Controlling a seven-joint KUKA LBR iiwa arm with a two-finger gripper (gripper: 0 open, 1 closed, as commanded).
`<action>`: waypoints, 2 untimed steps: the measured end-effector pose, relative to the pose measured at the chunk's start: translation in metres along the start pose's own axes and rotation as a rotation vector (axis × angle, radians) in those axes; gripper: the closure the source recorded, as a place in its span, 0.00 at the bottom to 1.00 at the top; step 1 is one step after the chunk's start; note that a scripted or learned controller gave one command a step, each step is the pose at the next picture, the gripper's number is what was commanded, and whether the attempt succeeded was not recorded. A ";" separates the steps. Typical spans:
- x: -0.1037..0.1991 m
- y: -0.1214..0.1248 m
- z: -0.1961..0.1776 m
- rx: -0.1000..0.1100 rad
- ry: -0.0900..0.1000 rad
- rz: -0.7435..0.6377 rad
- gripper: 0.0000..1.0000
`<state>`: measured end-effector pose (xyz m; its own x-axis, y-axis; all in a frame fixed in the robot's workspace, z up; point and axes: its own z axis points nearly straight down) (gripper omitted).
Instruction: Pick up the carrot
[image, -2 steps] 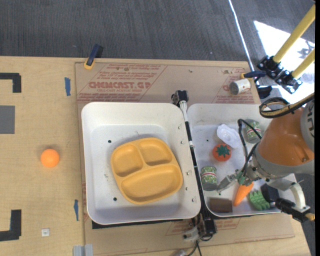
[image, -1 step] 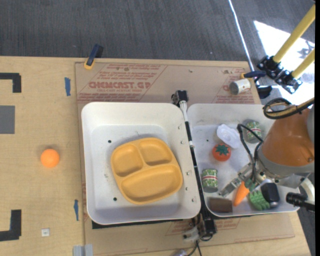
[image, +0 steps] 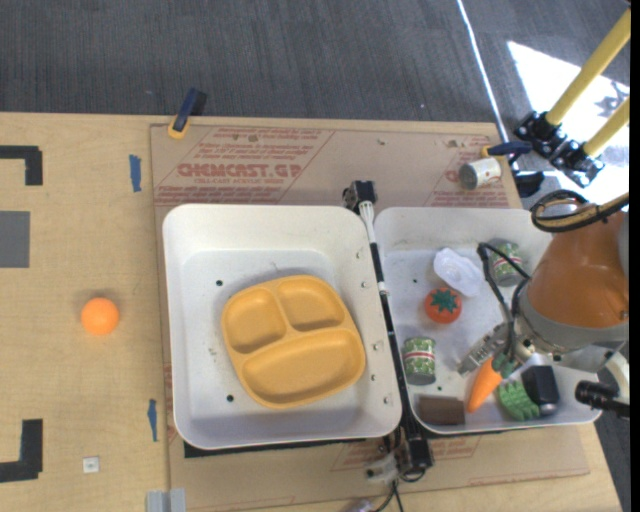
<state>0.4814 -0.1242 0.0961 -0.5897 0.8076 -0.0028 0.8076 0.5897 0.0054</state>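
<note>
Hovering low in the right bin (image: 400, 232), my gripper (image: 497, 355) sits just above the carrot (image: 482, 386), near that bin's front wall. I cannot tell how wide my tool stands, nor whether it has any hold on the carrot, since my wrist covers that spot. The carrot lies tilted, its thick end up against my tool, its tip pointing toward the brown block (image: 440, 408).

My worry is crowding: the green leafy piece (image: 518, 400) touches the carrot's right side, so I could pinch both or knock the carrot away. The front wall is close, leaving little room to slide. Better clearance lies straight up, or leftward between the green can (image: 419, 358) and the tomato (image: 444, 305).
</note>
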 end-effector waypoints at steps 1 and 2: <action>0.006 0.004 0.010 0.003 0.000 -0.517 1.00; 0.031 0.022 -0.089 0.001 -0.001 -0.233 1.00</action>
<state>0.4806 -0.0865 0.1850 -0.7606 0.6493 -0.0047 0.6492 0.7606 0.0031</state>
